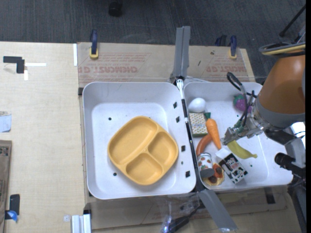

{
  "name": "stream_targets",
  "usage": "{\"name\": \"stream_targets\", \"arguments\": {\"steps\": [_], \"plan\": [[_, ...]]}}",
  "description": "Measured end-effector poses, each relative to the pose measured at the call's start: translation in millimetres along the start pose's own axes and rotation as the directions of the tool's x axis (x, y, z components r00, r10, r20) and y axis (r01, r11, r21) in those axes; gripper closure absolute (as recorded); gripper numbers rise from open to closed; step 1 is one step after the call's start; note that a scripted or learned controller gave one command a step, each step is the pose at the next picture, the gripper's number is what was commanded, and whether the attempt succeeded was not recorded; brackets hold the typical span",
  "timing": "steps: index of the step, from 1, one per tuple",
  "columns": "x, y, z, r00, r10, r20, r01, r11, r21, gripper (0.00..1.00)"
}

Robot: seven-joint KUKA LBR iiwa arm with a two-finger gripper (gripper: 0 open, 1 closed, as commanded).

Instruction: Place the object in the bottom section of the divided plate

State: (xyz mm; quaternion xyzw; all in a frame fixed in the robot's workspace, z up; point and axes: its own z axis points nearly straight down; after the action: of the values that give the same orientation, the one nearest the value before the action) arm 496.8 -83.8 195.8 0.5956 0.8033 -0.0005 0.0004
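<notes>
While the yellow divided plate (pixel 142 151) lies bare in the left bin (pixel 92 130), the gripper (pixel 238 131) hangs at right of frame over the right bin's (pixel 260 178) clutter beside a banana (pixel 241 151), finger state indeterminable, so pickup and placement both remain.
</notes>
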Motion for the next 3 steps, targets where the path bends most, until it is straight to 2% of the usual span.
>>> {"name": "stream_targets", "arguments": {"steps": [1,2,3], "plan": [[61.3,38.5,5.0,0.991,-0.135,0.0,0.135,0.991,0.001,1.0],[125.1,65.1,-10.4,0.982,-0.188,0.0,0.188,0.982,0.001,1.0],[175.2,103.9,-27.2,0.99,-0.139,0.0,0.139,0.99,0.002,1.0]]}}
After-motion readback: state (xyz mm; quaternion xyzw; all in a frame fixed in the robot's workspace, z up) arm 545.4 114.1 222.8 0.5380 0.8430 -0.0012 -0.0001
